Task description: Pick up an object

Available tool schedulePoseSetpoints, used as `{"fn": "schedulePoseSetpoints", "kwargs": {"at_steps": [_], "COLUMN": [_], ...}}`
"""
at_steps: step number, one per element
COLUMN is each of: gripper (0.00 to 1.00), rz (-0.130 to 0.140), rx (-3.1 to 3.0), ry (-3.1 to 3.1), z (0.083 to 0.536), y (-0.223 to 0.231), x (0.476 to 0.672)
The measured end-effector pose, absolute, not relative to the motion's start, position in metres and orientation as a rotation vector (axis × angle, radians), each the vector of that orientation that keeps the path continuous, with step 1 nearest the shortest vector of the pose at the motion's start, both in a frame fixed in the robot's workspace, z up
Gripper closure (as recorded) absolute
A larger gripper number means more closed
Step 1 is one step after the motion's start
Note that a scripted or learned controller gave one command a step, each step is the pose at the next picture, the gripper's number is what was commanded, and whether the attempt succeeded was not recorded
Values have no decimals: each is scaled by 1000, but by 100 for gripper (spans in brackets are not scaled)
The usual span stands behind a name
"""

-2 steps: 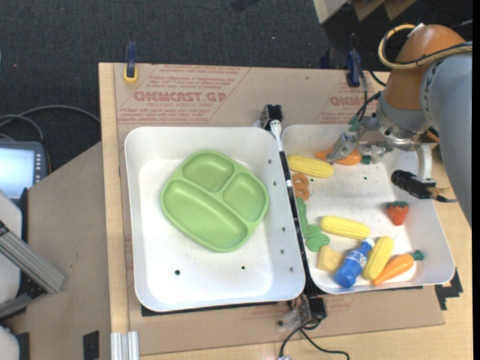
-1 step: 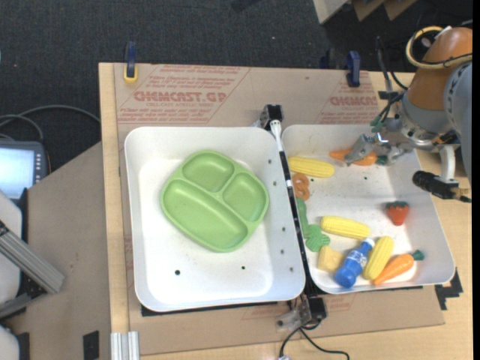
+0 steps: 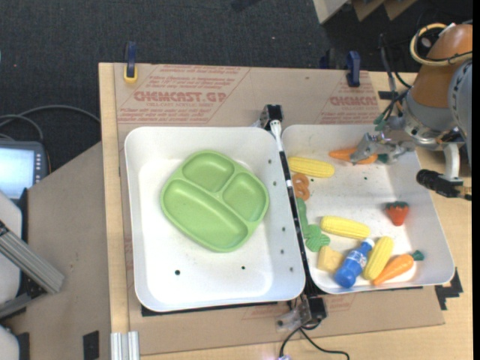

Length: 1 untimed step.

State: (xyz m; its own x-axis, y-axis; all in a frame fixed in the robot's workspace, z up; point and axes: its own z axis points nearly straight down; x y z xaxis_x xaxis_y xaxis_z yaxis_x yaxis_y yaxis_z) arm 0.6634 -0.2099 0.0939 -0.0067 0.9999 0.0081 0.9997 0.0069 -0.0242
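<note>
Nearest the camera, the tan bench top (image 3: 217,334) shows a bare strip, with a black cable trailing off its 6 o'clock edge.

On to the right-hand shallow white bin (image 3: 439,238). Its near corner is crowded: a blue plastic bottle with a white cap (image 3: 349,266), a yellow toy corn cob (image 3: 379,253), a big orange toy carrot (image 3: 393,268) and a yellow block (image 3: 328,258) lie packed together. A red toy strawberry (image 3: 397,213) sits alone towards 3 o'clock.

The left-hand white bin (image 3: 150,276) holds a green divided plastic plate (image 3: 215,199) at its centre.

Further back, the gripper (image 3: 369,151) is low over the right bin's far end, right beside a small orange toy carrot (image 3: 343,154) at its 9 o'clock. Whether the claw is wide, narrow or gripping, I cannot tell.

Behind that lies a brown protective sheet with red print (image 3: 187,88), held by blue clamps (image 3: 130,57) at the far edge, then dark carpet (image 3: 150,13). A lit screen (image 3: 15,172) glows at 9 o'clock.
</note>
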Motion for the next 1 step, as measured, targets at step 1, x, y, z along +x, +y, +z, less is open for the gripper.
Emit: {"fn": "schedulePoseSetpoints", "kwargs": {"at_steps": [1], "gripper": [100], "rz": [-5], "rx": [-2214], "ry": [-2228], "z": [163], "y": [-130], "x": [643]}}
